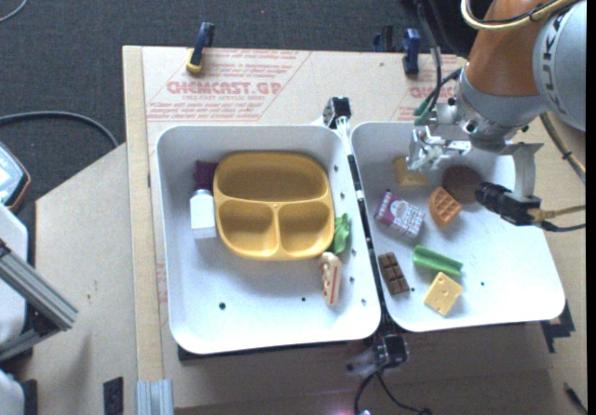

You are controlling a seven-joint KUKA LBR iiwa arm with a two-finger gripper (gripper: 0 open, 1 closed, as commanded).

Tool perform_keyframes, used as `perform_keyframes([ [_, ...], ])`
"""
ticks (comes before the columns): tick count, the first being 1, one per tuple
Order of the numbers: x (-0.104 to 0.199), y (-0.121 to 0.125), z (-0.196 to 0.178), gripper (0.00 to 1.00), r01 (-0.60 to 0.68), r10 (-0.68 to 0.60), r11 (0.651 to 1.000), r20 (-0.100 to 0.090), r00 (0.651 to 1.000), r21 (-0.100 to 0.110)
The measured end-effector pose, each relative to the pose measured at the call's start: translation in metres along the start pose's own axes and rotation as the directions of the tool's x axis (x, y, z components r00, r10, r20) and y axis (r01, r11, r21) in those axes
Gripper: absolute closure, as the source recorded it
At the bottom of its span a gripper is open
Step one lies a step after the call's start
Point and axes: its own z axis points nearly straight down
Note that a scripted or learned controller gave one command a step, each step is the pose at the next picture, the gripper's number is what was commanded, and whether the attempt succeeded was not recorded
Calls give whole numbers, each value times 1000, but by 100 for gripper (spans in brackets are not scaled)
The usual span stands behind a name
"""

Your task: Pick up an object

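My gripper (pixel 428 153) hangs over the back of the right bin (pixel 521 260), just above and beside a tan bread-like piece (pixel 408 172). Close by lie a brown round cookie (pixel 459 180) and an orange waffle (pixel 445 206). A pink carton (pixel 399 215) rests to the left of the waffle. Nearer the bin's front are a chocolate bar (pixel 394 273), a green stick (pixel 438 261) and a yellow cheese wedge (pixel 442 293). I see nothing held in the gripper.
The left bin (pixel 186 301) holds a yellow divided plate (pixel 275 204), a white bottle (pixel 202 212), a purple item (pixel 205 169), a green piece (pixel 341 233) and a sandwich (pixel 330 277). A black cylinder with a cable (pixel 503 199) juts over the right bin beside the arm.
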Motion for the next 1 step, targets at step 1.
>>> perform_keyframes([
  [1,1,-2,-14,100,0,0,1000,2,1000,-7],
])
